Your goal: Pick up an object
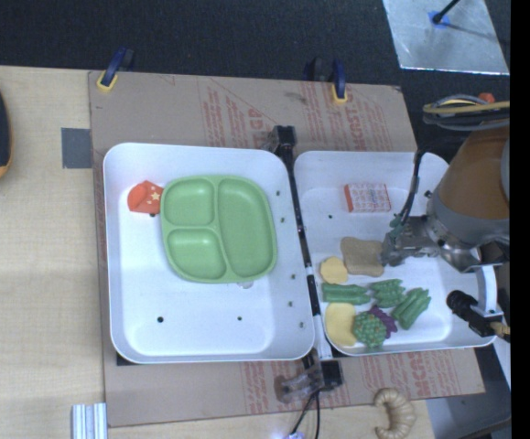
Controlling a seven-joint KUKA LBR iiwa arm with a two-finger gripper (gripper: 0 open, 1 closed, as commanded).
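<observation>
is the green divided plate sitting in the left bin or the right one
In the left bin. The green plate lies flat inside its white walls, beside a red item.

**Robot arm reaching into the right-hand bin of toy food**

Two white bins sat side by side on a worktop. The left bin held a green divided plate with a small red object just beside it. The right bin held a red-and-white packet, a tan slice, yellow pieces and green vegetables. The arm's hand hung low beside the tan slice.
</observation>
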